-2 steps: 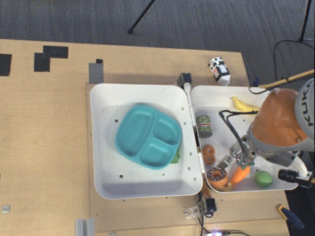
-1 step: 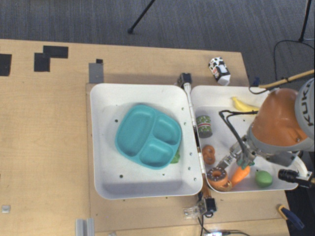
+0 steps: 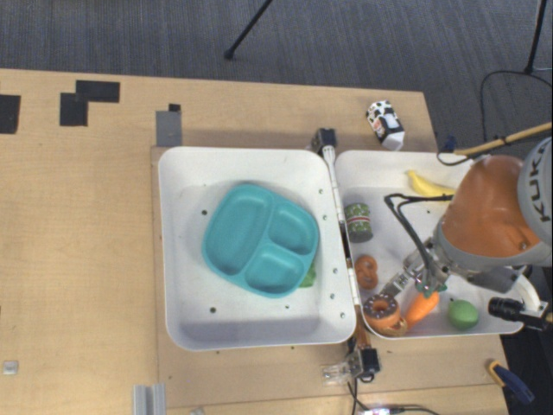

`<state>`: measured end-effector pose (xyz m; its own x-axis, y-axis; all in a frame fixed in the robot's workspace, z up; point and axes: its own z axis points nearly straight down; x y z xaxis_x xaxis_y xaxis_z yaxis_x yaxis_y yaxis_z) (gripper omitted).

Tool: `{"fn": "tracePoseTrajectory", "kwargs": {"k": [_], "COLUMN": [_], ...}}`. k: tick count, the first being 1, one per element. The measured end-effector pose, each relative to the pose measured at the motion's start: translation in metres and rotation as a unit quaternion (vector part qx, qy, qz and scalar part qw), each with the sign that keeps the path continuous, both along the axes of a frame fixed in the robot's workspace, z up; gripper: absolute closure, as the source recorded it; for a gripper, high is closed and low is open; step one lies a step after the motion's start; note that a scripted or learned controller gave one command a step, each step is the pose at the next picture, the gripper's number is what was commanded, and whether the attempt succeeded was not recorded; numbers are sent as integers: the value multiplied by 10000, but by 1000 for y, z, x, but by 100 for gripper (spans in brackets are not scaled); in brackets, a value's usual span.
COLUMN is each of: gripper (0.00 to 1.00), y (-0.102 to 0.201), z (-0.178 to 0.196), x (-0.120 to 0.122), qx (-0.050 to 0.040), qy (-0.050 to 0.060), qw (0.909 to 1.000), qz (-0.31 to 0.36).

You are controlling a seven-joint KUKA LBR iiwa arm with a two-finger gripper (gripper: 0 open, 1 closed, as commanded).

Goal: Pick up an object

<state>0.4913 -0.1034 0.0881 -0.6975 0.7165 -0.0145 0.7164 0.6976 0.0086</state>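
Robot claw low over toy food in the right-hand bin.

The claw (image 3: pixel 413 282) hangs at the near edge of the right bin (image 3: pixel 380 173); whether it is wide, narrow or holding anything cannot be told. A toy carrot (image 3: pixel 421 308) lies just below the claw, its long axis slanting toward the arm. A donut (image 3: pixel 381 309) sits just beside, away from the arm, a green lime (image 3: pixel 463 315) on the arm's side.
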Motion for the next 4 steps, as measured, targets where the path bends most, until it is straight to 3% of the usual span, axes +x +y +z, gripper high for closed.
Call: {"fn": "tracePoseTrajectory", "kwargs": {"k": [4], "gripper": [0], "y": [0], "z": [0], "x": [0], "qx": [0], "qy": [0], "qw": [10000], "qz": [0]}}
